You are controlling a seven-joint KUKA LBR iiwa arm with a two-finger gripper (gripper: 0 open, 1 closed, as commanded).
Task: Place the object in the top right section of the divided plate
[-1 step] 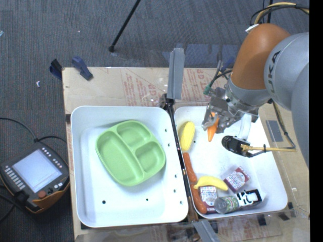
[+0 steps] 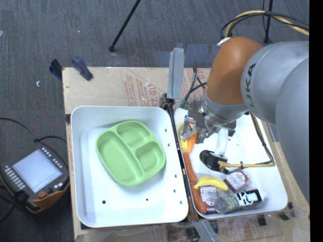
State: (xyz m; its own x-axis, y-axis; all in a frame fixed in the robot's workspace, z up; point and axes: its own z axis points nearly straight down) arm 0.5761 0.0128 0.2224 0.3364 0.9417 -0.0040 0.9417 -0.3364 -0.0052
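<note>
Smooth green three-section plate point(image 2: 130, 152)

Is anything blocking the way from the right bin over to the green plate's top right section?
Nothing visible lies on the green plate; its sections look bare. Between gripper and plate stand only the bins' adjoining rims, which must be cleared.

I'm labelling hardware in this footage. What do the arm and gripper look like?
The arm is bulky, rounded and grey, with dark KUKA lettering beside a glossy orange band. Yellow and black cables loop over it. The gripper is a compact dark metal assembly trailing thin wires.
</note>
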